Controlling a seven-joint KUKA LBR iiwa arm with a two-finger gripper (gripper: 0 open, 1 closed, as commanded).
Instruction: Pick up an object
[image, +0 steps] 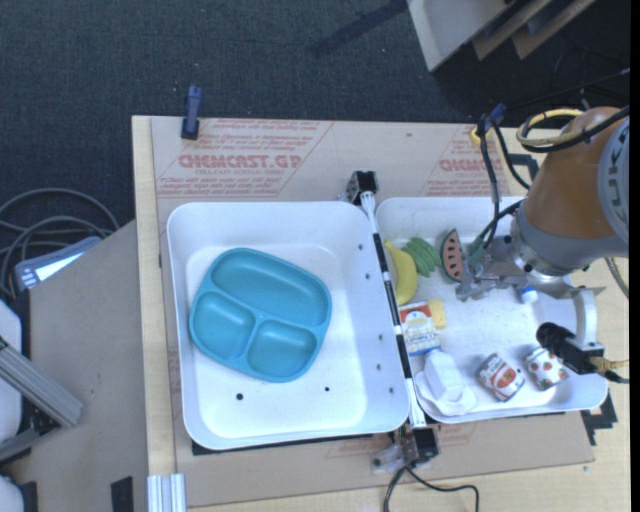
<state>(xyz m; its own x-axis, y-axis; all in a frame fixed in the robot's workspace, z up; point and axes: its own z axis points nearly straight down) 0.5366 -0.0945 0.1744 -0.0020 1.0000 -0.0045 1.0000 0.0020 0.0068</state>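
In the right white bin (500, 212), nearest, lie a crumpled white wrapper (446, 386) and two small red-and-white packets (498, 374); their print is too small to read. Further in are a little red-labelled carton (420, 326), a yellow toy banana (402, 272) and a red-and-green watermelon slice (453, 253). The gripper (470, 288) hangs low just right of the slice, perhaps touching nothing; whether it is open or closed I cannot tell. The approach seems in hand; next it must settle over one item and close. The blue divided plastic plate (260, 313) fills the left bin (185, 230). Beyond, the cardboard sheet (300, 150) reads "CHEMCAST GP".
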